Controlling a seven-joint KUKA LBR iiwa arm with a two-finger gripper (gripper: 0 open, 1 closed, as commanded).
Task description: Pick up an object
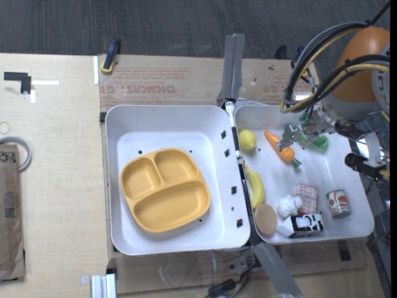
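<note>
Claw (290,136): I see it low in the right bin's (356,231) upper part, just beside the carrot (280,146); whether it grips I cannot tell.
Risk: I judge a slip likely, since the carrot is tapered and the green item (320,143) crowds it.
Edges: divider wall and lemon (247,140) lie left.
Room: bare floor mid-bin, right of the banana (257,188).

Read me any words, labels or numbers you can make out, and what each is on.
Red print on the cardboard sheet behind the bins: upside down and blurred, not readable.
Small can label: too small.
Red and white packet: too small.
Black and white carton: too small.
Brown paper bag print: blurred.
</note>
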